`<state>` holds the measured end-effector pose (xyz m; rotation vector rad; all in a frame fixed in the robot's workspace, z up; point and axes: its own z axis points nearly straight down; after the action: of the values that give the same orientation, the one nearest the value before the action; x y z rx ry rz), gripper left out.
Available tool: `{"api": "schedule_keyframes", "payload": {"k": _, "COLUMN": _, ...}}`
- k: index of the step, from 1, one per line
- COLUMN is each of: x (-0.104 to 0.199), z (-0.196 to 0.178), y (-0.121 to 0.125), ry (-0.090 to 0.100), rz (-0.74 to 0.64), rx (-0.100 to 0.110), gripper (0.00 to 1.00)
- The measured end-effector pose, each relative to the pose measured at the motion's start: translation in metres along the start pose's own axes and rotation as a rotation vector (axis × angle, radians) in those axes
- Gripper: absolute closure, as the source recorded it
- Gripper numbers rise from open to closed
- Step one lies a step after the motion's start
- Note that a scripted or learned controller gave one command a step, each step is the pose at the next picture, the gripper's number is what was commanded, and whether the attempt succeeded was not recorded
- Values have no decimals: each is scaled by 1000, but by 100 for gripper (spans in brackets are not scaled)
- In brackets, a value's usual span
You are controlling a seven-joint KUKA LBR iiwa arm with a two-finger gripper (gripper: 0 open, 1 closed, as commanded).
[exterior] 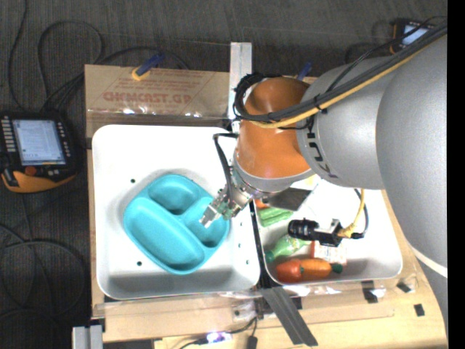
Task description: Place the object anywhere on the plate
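Robot claw (218,214) low over right rim of teal divided plate (163,227) in left bin (109,166). Opening: cannot tell. Greenish speck (227,209) at claw, possibly the object, unclear. Toy vegetables (305,269) in right bin (378,257). Best to release further left, over plate's middle; bin wall near on right.

Left of the plate (163,227) and past its far side the left bin (116,162) floor is bare white, room to drop in; the plate's long lower compartment is open too. At the plate's right edge hangs the gripper (216,213), w/ the arm (272,144) bulking over the space up-right of the plate. Right of the plate, a green item (283,247) & an orange-red item (309,269) crowd the right bin (378,257)
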<state>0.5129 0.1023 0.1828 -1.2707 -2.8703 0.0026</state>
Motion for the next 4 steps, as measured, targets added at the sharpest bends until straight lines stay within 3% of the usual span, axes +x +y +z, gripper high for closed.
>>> {"api": "schedule_keyframes", "payload": {"k": 1, "x": 49, "z": 6, "y": 30, "ry": 1, "rz": -11, "rx": 0, "gripper": 100}}
{"api": "schedule_keyframes", "payload": {"k": 2, "x": 107, "z": 16, "y": 55, "ry": 0, "rz": 115, "rx": 2, "gripper": 100}}
{"api": "schedule_keyframes", "payload": {"k": 3, "x": 107, "z": 16, "y": 55, "ry": 1, "rz": 115, "rx": 2, "gripper": 0}}
{"api": "schedule_keyframes", "payload": {"k": 4, "x": 107, "z": 16, "y": 55, "ry": 1, "rz": 115, "rx": 2, "gripper": 0}}
